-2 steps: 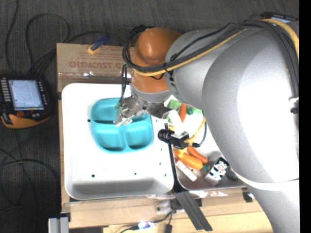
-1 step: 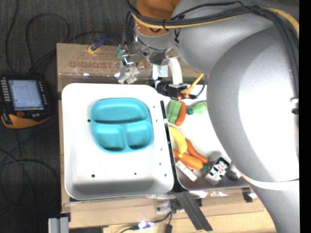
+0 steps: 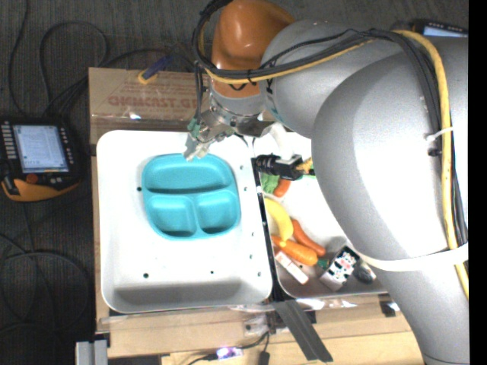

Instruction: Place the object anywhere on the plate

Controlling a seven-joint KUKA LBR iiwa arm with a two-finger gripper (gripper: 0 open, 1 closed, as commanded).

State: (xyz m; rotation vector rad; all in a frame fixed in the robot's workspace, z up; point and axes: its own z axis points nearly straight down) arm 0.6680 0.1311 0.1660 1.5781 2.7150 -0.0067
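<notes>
A turquoise plate (image 3: pixel 190 196) with three compartments lies in the left white bin (image 3: pixel 129 272). My gripper (image 3: pixel 195 150) hangs at the plate's far rim, just above the large back compartment, pointing down and to the left. No object shows in it. All three compartments of the plate look bare. The grey arm reaches in from the right and hides much of the right bin (image 3: pixel 304 196).
Several toys lie in the right bin: a yellow banana (image 3: pixel 278 219), an orange carrot (image 3: pixel 303 243), a small orange piece (image 3: pixel 281 188), a black-and-white block (image 3: pixel 343 265). A cardboard box (image 3: pixel 137 97) stands behind the left bin. A teach pendant (image 3: pixel 36 154) rests at the far left.
</notes>
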